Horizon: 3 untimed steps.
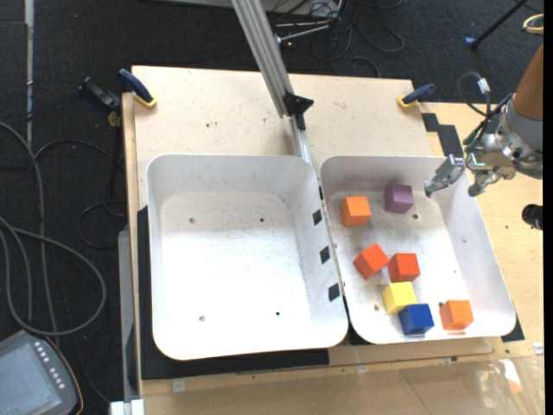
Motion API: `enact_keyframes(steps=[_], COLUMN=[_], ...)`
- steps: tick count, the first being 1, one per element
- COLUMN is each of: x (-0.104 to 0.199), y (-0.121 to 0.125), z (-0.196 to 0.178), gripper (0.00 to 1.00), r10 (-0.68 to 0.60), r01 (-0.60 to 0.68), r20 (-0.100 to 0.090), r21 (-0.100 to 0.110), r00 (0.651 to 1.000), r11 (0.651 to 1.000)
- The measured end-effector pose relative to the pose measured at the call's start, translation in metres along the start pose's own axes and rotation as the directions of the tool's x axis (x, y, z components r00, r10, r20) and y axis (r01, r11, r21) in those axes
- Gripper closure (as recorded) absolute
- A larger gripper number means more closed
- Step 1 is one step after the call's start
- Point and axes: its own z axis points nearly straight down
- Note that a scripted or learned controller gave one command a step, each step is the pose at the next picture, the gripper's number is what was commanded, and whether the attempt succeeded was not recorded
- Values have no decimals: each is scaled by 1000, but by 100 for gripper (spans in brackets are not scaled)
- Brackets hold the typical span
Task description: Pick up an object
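arm: grey, orange band (537,76) at the far right edge, reaching in from the right
gripper (460,178): over the far right corner of the right bin, above its rim
fingers: spread apart, nothing between them; one finger (442,176) points left over the bin, the other sits just right of it
right bin (479,232): white, shallow, holds all seven blocks
purple block (398,198): far part of the right bin, nearest to the gripper, apart from it
orange block far (355,210): just left of the purple one, not touching
orange block mid-left (371,260): middle of the bin, turned at an angle
orange block mid-right (403,267): just beside the mid-left one, close or touching, can't tell
yellow block (398,296): near side, right below the mid-right orange one
blue block (416,319): nearest the front rim, touching the yellow one at its corner
orange block near-right (456,315): near right part, just right of the blue one, small gap
left bin (233,249): white, speckled floor, butts against the right bin
bench (216,111): pale wood board, clamps at the far corners
metal pole (263,46): slants down from the far side to the seam between the bins
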Motion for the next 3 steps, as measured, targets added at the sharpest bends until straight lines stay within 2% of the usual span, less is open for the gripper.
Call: enact_keyframes(steps=[1, 2, 3], x=[0, -5, -2], y=[1, -2, -3], z=[-3, 59, 103], gripper=[0, 0, 0], r10=[-2, 3, 2], r01=[2, -3, -2], r20=[2, 0, 1], r21=[-4, 1, -1], r00=[1000, 1000, 1000], r11=[1000, 1000, 1000])
